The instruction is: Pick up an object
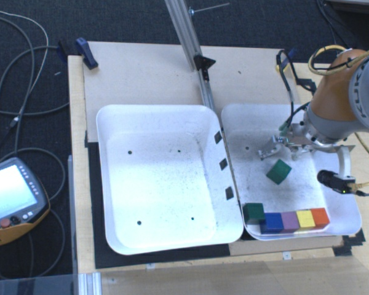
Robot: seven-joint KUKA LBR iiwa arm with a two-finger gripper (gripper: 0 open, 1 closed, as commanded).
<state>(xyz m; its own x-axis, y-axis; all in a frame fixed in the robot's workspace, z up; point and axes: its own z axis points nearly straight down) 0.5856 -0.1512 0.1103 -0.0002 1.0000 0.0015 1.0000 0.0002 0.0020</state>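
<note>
Pincer (277, 153) hangs over the right bin (338, 226), can't tell how open it is. Green cube (278, 171) sits tilted just below it. Five more cubes (286, 217) line the near wall.

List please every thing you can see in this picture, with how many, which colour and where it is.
Bins: 2, white, side by side on the bench; left bin, right bin.
Loose cube: 1, green, tilted, middle of the right bin, just below the gripper.
Row of cubes: 5, at the right bin's near edge: dark green, blue, purple, yellow, orange.
Clamp: 1, blue, bench's far left corner.
Pendant: 1, orange-rimmed with screen, on the floor at left.
Gripper: 1, metal, above the green cube.
</note>
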